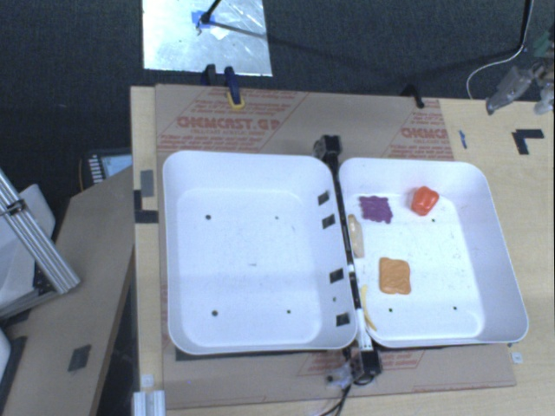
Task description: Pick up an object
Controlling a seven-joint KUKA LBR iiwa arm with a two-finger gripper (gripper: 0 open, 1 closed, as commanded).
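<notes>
My bins: left bin (247,258) and right bin (486,258) smooth white plastic, slight sheen. Table (104,258) matt wood. Foil sheet (208,37) shiny, crinkled. Orange block (395,276) matt.

i see my gripper (520,89) at the far right of the scene, high and well back, with grey metal parts pointing down toward the left. i can't tell how its fingers stand from here.
</notes>
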